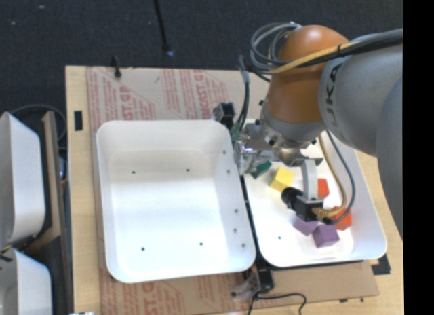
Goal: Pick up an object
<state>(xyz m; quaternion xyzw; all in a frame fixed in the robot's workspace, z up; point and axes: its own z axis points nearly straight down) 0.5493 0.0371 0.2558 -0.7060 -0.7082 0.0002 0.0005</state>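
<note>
On the left of the frame sits the left bin (169,198), white, shallow and bare inside, its floor showing a few small dark dots. Just beside it, touching along a shared wall, is the right bin (363,239), much of it covered by my arm (359,96), which comes in from the upper right with its orange band (305,83) over that bin's upper part. My gripper (261,161) hangs low over the right bin's upper left corner, close to the dividing wall; whether it is wide or narrow I cannot tell. Just beside it lies a green piece (261,169), then a yellow block (281,179). Further right are an orange block (323,187), two purple blocks (325,235) near the lower rim, and another orange piece (344,220).
</note>
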